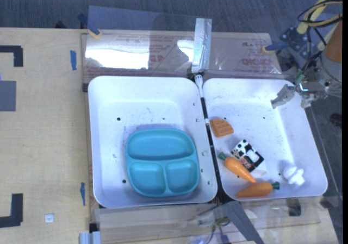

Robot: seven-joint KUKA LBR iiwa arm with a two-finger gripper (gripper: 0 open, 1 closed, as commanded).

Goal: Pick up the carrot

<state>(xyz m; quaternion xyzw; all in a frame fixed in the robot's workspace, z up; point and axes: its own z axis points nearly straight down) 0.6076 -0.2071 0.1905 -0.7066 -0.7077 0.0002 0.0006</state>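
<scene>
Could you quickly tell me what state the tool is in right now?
Tool: cannot be told; it sits at the right bin's far right edge, away from the carrots.

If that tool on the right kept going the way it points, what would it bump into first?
Probably the bare floor of the right bin, since the tool points down and left at its upper corner. Depth is hard to judge.

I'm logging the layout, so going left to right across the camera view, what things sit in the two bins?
Blue divided tray → tan bread-like piece → upper carrot → black-and-white toy → lower carrot → small white object, with the gripper above the right bin's far right corner.
</scene>
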